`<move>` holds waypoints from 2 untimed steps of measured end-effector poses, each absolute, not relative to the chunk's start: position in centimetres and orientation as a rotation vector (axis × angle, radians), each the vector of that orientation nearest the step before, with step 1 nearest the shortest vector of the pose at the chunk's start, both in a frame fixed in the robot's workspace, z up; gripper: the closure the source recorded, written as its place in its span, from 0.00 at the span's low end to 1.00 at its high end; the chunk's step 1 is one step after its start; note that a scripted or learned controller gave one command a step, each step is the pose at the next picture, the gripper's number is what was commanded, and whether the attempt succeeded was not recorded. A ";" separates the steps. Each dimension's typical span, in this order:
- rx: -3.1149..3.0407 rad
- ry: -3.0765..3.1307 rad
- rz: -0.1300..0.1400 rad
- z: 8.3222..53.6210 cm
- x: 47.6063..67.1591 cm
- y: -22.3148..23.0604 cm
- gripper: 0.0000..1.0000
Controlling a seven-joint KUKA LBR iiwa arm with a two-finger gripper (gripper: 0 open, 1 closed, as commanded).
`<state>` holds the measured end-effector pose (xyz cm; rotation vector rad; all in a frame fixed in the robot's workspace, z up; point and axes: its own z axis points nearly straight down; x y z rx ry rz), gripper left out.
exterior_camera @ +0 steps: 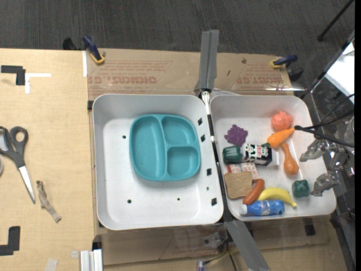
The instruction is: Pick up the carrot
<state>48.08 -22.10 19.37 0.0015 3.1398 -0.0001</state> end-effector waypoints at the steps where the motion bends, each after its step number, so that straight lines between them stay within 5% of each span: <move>1: -0.256 3.127 -0.001 10.0 56.1 -22.1 0.00; 2: -0.234 3.127 -0.004 9.4 58.9 -22.1 0.00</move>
